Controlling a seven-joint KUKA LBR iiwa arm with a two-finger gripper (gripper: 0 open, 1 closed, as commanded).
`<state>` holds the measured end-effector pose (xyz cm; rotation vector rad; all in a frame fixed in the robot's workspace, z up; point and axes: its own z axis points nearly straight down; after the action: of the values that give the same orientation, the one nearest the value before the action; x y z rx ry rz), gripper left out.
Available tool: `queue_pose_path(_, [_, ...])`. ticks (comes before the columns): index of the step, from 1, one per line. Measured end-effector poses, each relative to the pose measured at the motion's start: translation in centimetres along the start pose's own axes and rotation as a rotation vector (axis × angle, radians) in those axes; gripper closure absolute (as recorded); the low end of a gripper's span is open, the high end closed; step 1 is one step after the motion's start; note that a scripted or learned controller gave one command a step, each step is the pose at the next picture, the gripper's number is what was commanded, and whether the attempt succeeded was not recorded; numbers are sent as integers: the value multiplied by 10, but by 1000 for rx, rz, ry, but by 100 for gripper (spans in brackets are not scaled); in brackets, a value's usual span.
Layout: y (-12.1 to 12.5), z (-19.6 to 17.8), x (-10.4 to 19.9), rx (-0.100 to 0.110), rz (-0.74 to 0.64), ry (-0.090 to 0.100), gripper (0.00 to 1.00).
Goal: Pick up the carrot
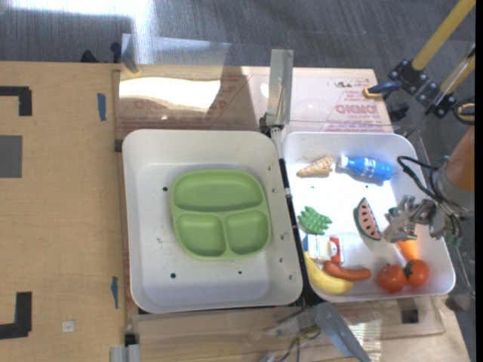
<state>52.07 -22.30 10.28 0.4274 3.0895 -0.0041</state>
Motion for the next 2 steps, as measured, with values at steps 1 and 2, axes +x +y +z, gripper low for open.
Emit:
queue_pose_path(1, [0, 1, 1, 0, 0, 2, 0])
queue_pose_path(2, [13, 13, 21, 2, 83, 8, 0])
